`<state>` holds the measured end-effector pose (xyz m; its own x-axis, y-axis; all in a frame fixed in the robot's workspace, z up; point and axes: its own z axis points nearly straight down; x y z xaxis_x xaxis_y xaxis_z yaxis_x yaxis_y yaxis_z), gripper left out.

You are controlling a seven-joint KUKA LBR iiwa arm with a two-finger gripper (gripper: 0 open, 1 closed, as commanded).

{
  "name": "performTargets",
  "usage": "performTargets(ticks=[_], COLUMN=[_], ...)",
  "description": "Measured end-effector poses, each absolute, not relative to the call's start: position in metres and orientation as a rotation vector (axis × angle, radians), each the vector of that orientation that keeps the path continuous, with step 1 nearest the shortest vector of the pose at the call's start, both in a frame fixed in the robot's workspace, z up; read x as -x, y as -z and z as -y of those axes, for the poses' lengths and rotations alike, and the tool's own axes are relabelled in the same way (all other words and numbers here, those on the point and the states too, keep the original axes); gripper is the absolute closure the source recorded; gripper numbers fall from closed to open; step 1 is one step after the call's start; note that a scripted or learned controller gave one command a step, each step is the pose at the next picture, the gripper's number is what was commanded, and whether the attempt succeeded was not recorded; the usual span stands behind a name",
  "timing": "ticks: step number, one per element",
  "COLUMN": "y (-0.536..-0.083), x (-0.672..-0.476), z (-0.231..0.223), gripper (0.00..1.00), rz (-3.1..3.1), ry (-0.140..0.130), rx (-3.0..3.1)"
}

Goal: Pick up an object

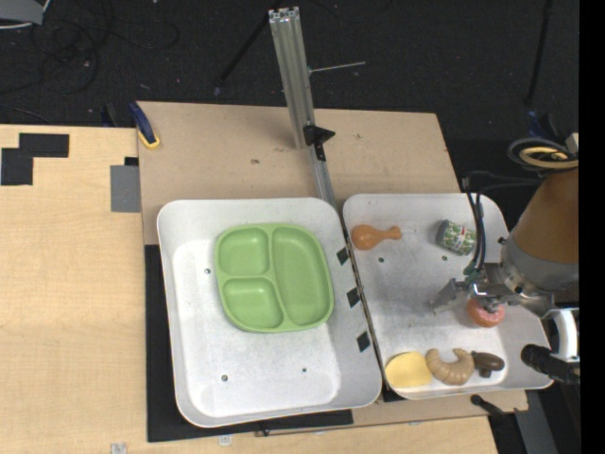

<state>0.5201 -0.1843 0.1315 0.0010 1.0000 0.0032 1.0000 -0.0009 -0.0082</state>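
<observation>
The arm [553,230] is reached in from the right, with the gripper [470,291] held low over the right bin [416,216]. Whether the gripper is grasping anything cannot be told. A red object [488,315] is seen just beside it, partly hidden. An orange gourd-shaped piece [373,237], a greenish can [456,235], a yellow item [407,371] and a tan curved item [452,366] with a brown piece [489,361] are also held in that bin. A green tray [274,278] is held in the left bin [255,386].
</observation>
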Motion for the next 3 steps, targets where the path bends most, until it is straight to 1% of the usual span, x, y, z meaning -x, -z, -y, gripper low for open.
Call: performTargets(ticks=[1, 2, 3], y=[-0.144, -0.207, -0.200], x=[-0.521, -0.521, -0.520], z=[0.185, 0.186, 0.186], gripper=[1.00, 1.00, 1.00], rz=[2.215, 2.226, 2.219], ry=[-0.004, 0.003, -0.002], rx=[2.221, 2.223, 2.220])
